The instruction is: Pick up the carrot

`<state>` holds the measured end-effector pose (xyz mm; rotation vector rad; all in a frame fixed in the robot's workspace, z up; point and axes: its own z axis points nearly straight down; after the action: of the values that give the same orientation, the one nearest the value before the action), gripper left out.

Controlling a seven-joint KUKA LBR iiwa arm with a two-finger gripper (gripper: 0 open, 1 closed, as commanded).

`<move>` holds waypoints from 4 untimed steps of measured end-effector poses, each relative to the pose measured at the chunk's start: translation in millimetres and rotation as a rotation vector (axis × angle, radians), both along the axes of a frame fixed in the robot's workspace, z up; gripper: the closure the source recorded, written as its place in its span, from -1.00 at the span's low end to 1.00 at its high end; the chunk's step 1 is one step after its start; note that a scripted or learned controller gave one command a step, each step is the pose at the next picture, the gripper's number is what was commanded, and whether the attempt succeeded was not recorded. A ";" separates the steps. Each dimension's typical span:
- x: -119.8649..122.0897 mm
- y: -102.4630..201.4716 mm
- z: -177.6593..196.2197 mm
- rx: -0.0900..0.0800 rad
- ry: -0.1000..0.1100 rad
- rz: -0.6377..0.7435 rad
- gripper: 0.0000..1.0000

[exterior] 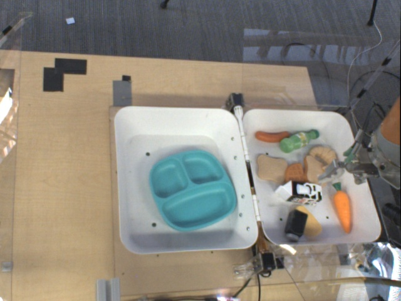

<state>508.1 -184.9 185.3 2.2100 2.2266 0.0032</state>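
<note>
The carrot (342, 209) is orange with a small green top and lies near the right wall of the right bin (359, 227), pointing toward the front. My gripper (333, 172) reaches in from the right edge and hangs just above and to the left of the carrot's green end, over the bread pieces. Its fingers (327, 174) look spread apart with nothing between them.
The right bin also holds a red chili (271, 136), a green bottle (297, 140), tan bread pieces (271, 167), a small black and white item (305, 192) and a black and yellow item (299, 224). A teal divided plate (191, 190) sits in the left bin (131, 187).
</note>
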 end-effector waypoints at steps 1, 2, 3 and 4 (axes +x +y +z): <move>-11.7 -19.2 -67.3 0.000 -0.019 0.243 -1.00; -5.6 -9.4 -73.8 -0.028 -0.037 0.474 -1.00; 5.6 5.6 -73.5 -0.040 -0.042 0.493 -1.00; -14.5 33.9 -94.5 -0.016 -0.015 0.669 -1.00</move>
<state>493.7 -151.0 90.7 1.3471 2.8107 0.0043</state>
